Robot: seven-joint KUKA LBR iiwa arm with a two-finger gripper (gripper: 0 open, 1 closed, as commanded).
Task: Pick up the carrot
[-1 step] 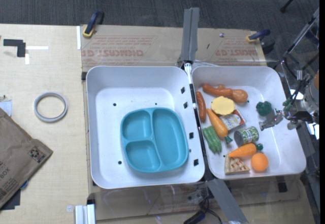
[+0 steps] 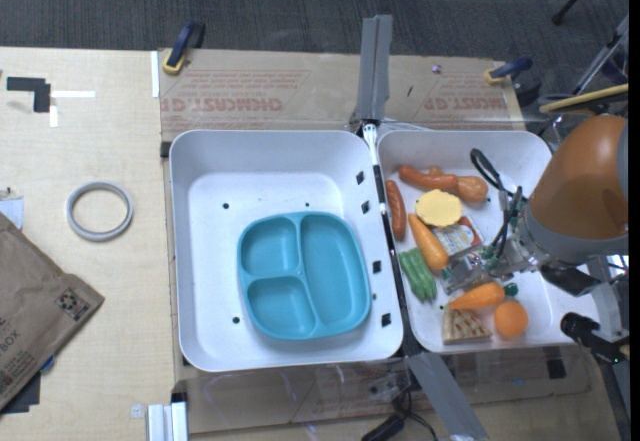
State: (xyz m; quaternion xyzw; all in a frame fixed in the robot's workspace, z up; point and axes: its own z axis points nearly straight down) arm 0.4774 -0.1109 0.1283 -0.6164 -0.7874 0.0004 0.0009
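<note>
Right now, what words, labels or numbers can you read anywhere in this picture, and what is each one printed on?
"BOX": brown cardboard box at the left edge, beside a small code square too small to read.
Red lettering, upside down, on the cardboard sheet behind the bins: blurred; looks like "CHEMSAT", not certain.
Small packet in the right bin: print unreadable.

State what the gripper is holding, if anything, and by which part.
It cannot be told. The gripper sits low in the right bin among the toy foods, just above a carrot, but no item shows between its fingers.
</note>
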